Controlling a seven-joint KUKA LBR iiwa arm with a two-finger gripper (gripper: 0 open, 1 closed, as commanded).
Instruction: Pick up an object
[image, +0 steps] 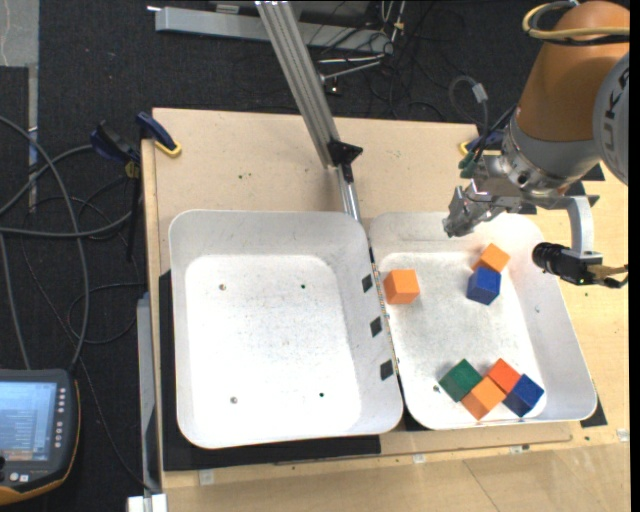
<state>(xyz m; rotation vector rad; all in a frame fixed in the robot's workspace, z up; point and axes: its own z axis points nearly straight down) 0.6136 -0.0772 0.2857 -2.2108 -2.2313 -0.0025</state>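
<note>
The gripper (462, 222) hangs over the far edge of the right bin (560, 330), above and left of an orange block (492, 259) that touches a blue block (483, 286). Another orange block (401, 286) sits near the divider. At the near end cluster a green block (461, 380), two orange cubes (484, 397) and a blue cube (523, 394). The left bin (200, 250) rests beside it on the worktop (240, 160).

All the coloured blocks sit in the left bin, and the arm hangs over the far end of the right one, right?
Not quite. The blocks lie in the right bin, as the camera view shows; the gripper does hang over that bin's far end.
</note>
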